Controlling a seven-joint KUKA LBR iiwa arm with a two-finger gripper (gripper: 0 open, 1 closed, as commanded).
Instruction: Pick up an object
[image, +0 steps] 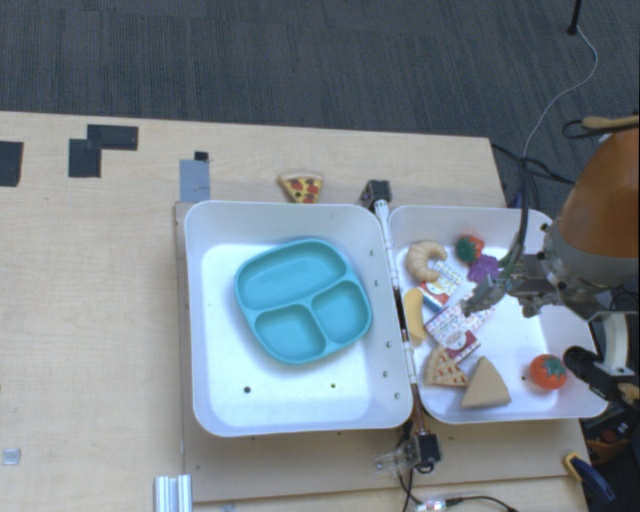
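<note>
Nearest you in the right bin (560, 405), a tan wedge (486, 386) and a waffle-patterned slice (445, 369) lie touching, with a small tomato (546, 371) off to their right, sitting apart from everything. That tomato looks like your cleanest pick: room all round it for a straight descent.

Further in, your gripper (483, 296) hangs low over the clutter in the middle of the bin, right above the snack packets (450, 318), with a yellow banana-like piece (413, 331) along the left wall. I can't tell whether the fingers are spread or closed, and nothing shows clamped between them. If you go for a packet, come straight down on one edge; they overlap, so a flat press may just slide them.

Beyond that, a croissant (426, 259), a purple piece (484, 268) and a red-green fruit (469, 246) crowd the far side. Tight quarters there, I'd avoid it.

Over left, the blue divided plate (302, 300) sits alone in the left bin (200, 330). At the far side of the bench (90, 330) rests a pizza slice (300, 187).
</note>
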